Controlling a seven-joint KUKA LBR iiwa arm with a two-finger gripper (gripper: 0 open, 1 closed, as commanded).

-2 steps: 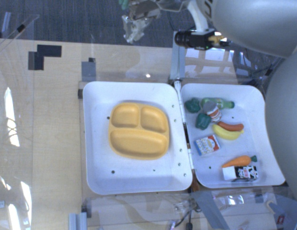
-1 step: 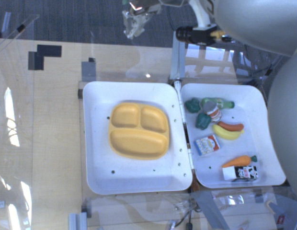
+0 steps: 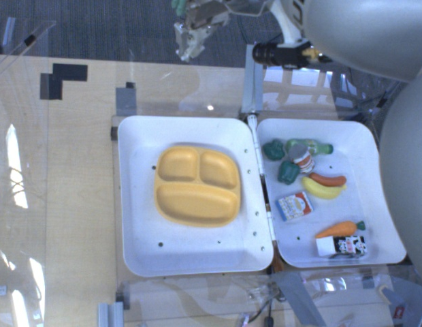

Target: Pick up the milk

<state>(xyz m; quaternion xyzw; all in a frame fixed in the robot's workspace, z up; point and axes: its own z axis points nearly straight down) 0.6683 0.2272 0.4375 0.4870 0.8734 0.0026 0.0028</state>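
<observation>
Jaws (image 3: pixel 187 46) hang above the far edge of the surface (image 3: pixel 75 182), beyond both bins, pointing down and slightly left; whether they are parted or closed cannot be told at this angle, and nothing shows between them. Behind them the grey arm (image 3: pixel 361 19) fills the upper right corner, and a black and yellow fitting (image 3: pixel 286 53) sits just under it.

Below and left of the jaws lies the left bin (image 3: pixel 139 251), which holds a yellow divided plate (image 3: pixel 197 186) with three compartments, roughly at its middle. The right bin (image 3: pixel 374 155) touches it along the shared edge.

In the right bin, the milk (image 3: pixel 342 246), a small white carton with black patches, lies on its side near the front edge, well apart from the jaws. A carrot (image 3: pixel 339 229) lies just behind it, touching or nearly so. Further back and left is a small orange and white carton (image 3: pixel 293 206). Behind that are a banana (image 3: pixel 322 189) with a red sausage (image 3: pixel 327 179) against it, a small can (image 3: pixel 303 161), a green bottle (image 3: pixel 307 146) lying flat, and two dark green pieces (image 3: pixel 273 150) beside the can.
</observation>
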